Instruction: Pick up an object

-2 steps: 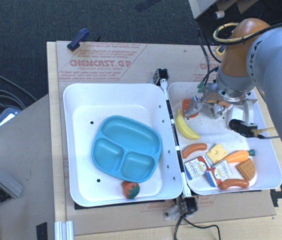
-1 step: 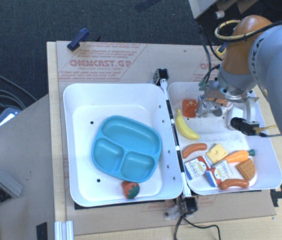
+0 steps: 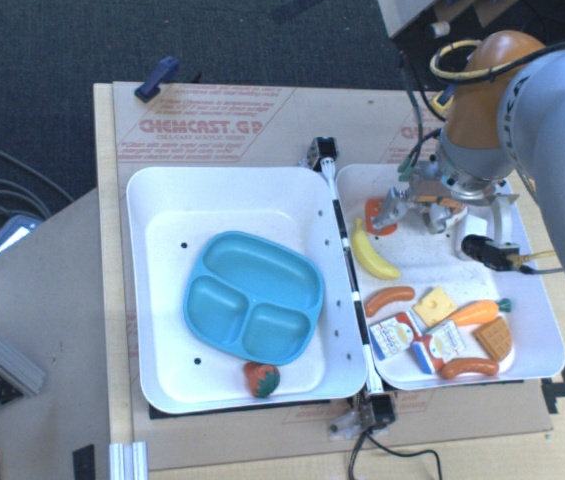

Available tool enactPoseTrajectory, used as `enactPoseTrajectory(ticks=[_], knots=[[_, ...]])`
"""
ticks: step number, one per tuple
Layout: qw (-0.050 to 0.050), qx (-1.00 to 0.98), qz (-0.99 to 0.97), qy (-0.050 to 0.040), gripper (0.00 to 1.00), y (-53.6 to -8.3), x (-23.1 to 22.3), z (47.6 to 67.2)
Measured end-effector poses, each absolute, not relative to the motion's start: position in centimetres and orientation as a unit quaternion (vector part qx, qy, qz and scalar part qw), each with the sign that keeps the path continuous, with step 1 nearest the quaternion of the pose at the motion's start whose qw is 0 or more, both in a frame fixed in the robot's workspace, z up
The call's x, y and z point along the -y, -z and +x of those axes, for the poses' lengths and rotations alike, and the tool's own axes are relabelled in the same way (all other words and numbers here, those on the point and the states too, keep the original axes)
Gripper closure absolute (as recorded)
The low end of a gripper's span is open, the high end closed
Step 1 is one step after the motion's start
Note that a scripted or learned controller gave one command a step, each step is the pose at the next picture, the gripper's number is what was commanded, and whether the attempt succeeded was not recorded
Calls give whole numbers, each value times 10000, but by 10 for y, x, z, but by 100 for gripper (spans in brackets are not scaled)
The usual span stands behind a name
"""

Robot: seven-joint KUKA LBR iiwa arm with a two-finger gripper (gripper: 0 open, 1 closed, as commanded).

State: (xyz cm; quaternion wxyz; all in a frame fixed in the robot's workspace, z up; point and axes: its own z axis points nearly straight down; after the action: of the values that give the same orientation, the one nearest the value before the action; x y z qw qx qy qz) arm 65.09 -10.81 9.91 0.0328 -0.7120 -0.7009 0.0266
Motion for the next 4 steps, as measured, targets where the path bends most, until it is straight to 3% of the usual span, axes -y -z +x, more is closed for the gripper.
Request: enactPoseTrajectory(ticks=[1, 2, 3, 4], knots=[[319, 7010, -7120, -261, 100, -109, 108, 651], [321, 7010, -7120, -263, 0, -109, 108, 651], [313, 7011, -7120, -257, 100, -119, 107, 652], [314, 7010, -7120, -259, 0, -119, 107, 652]])
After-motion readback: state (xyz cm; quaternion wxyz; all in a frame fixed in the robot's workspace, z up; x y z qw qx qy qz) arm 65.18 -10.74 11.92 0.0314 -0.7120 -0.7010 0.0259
